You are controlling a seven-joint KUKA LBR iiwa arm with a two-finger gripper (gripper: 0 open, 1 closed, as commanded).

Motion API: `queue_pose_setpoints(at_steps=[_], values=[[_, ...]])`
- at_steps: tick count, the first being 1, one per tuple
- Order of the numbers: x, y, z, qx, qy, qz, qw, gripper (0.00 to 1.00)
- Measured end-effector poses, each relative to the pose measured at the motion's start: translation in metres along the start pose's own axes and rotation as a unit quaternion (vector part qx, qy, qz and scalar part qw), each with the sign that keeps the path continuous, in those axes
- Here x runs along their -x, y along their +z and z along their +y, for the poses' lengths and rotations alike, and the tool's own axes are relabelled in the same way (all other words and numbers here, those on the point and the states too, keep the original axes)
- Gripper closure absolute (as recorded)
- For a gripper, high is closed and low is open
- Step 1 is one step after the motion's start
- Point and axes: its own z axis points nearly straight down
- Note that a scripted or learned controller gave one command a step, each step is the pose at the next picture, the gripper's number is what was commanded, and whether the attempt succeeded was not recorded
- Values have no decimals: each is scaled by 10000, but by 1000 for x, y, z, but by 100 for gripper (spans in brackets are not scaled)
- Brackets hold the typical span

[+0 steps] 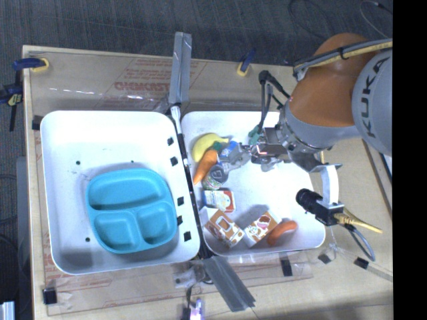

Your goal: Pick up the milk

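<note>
**Camera view: arm over the right bin, milk sitting untouched**

Camera view has the two white bins side by side. The left bin (60, 179) holds a blue divided tray (130, 209), lying flat toward the bin's near side.

The right bin (307, 242) is the busy one. The arm (327, 99) reaches in from the right with its orange band showing, and the gripper (267, 151) hangs over the upper part of that bin. Honestly I can't tell how the claw stands, the wrist hardware hides it.

Stuff in the right bin: a banana (207, 142) up near the divider, a carrot (203, 165) leaning just below it, and a small can (217, 175) beside the carrot. The milk (220, 199) looks like the little carton right below the can, lying near the divider, apart from the gripper. Further toward the near edge there are two more small cartons (225, 229) (260, 229) and a red-orange piece (283, 230) touching the second one.
</note>
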Motion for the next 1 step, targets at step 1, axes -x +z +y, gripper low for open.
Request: queue_pose_setpoints(at_steps=[1], values=[[57,55,-31,8,-81,-5,10000,0]])
